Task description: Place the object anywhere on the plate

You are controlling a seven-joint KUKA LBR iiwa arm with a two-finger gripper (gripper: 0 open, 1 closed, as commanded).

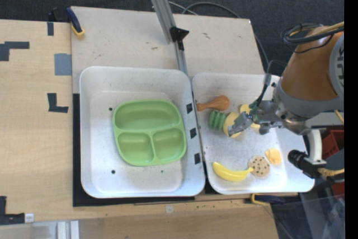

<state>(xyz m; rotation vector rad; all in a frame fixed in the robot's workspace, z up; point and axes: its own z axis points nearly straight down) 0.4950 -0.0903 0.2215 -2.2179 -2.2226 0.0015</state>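
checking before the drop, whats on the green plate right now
Nothing lies on the plate: all three of its compartments show bare green. It sits in the left bin. The bin floor under it is covered, so that can't be seen.

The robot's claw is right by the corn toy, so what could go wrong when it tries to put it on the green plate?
The gripper sits low over the corn, and the drumstick lies right beside it, so it may get bumped or grabbed instead. The plate is in the other bin, so a weak hold might drop the toy crossing the rims.
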